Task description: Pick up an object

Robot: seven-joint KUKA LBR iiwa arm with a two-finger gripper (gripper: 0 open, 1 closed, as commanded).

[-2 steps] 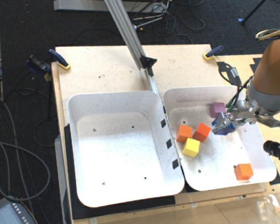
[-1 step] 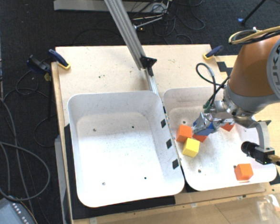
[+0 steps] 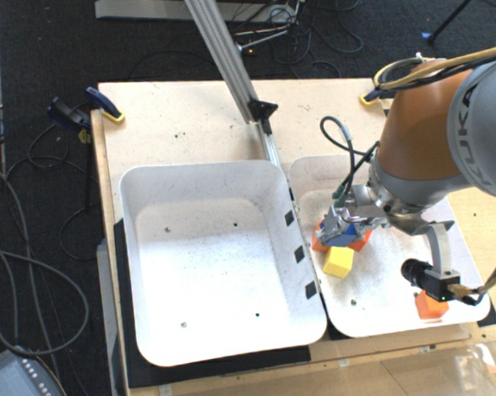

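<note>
Arm point(image 3: 434, 137) low over right bin point(image 3: 392, 314), yellow block point(image 3: 338, 262) beside

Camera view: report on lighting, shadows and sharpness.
Camera view: even, soft light; the left bin reads bright white without harsh glare; the arm casts a faint shadow on the right bin; the yellow block is sharp, the tool cluttered and harder to read.

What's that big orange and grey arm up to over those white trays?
The arm is reaching into the right bin, trying to pick something up. Its gripper is down among an orange piece, right above a yellow block. Another orange block lies near the bin's front corner. The left bin isn't involved.
</note>
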